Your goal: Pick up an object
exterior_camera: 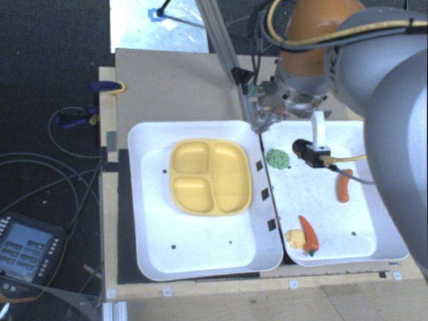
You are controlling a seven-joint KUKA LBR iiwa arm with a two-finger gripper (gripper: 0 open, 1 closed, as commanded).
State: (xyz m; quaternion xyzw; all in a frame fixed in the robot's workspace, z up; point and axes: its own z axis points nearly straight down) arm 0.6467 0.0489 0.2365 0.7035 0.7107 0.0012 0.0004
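Hand [269,120], finger state hidden, hangs at the right bin's [374,253] far-left corner, green broccoli [277,158] just beside it.

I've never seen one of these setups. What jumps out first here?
The big grey arm with its orange band fills the upper right, its claw low over the divide between the bins. A yellow divided plate sits in the left bin. The right bin holds a green toy, a sausage and a carrot.

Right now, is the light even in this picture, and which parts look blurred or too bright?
Camera view: the white bins are brightly lit, nearly washed out; the floor patch at top glares; the big grey arm near the lens is soft; the yellow tray is sharp, with little shadow.
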